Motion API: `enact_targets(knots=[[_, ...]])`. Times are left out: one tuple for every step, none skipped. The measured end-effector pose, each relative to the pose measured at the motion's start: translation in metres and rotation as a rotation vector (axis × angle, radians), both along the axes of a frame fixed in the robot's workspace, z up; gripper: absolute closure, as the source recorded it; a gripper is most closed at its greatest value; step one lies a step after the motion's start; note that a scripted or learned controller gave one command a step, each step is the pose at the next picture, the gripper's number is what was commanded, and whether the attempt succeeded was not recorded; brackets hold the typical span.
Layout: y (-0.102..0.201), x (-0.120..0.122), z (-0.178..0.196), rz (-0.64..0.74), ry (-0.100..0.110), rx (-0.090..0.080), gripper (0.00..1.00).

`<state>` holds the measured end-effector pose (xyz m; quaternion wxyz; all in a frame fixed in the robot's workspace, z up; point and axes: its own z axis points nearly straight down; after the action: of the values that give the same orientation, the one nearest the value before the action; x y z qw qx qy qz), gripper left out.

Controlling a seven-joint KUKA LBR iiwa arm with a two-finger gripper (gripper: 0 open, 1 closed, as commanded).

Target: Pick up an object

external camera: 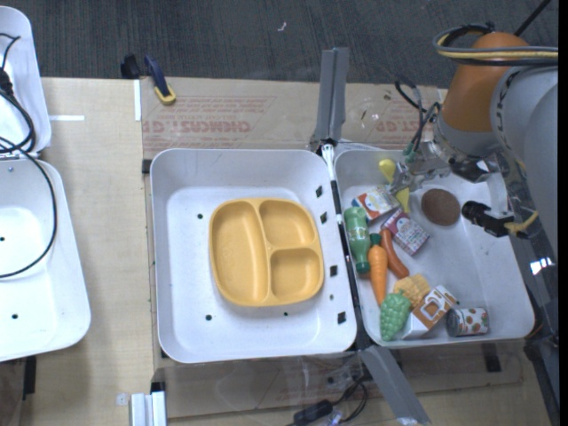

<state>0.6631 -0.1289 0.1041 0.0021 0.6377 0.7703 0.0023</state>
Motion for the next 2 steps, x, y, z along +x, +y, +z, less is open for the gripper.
enact_targets(knots=[[0.0000, -0.0001, -0.0001, 0.000, 0.000, 0.000, 0.00], [-0.0006, -0.0012, 0.0061, 0.001, 0.009, 0.000, 1.00]])
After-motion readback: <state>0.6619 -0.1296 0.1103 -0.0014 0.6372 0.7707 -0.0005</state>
